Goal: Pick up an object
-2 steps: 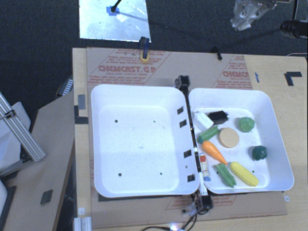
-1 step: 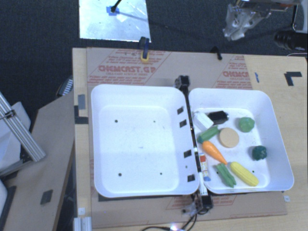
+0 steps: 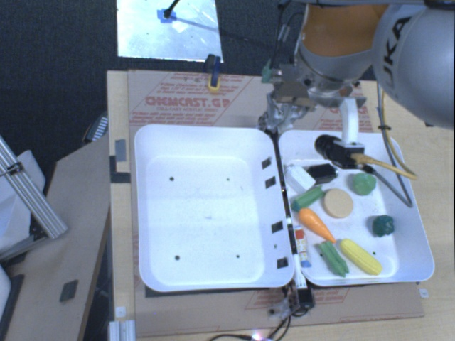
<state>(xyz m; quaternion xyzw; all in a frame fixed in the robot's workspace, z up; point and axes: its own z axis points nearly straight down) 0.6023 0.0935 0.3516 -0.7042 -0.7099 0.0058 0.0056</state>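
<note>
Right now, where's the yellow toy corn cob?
The yellow toy corn cob lies in the right-hand white bin near its front edge, just right of a green toy pea pod and below the round tan disc.

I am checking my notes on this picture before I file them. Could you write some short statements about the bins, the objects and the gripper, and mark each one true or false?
1. All the loose objects lie in the right bin. True.
2. The yellow corn lies at the far end of its bin, next to the arm. False: it lies near the front edge, beside the green pod.
3. The gripper is above the far end of the divide between the two bins. True.
4. The orange carrot is in the left bin. False: it is in the right bin, near the divide.
5. The round tan disc lies between the carrot and the pale green ball. True.
</note>
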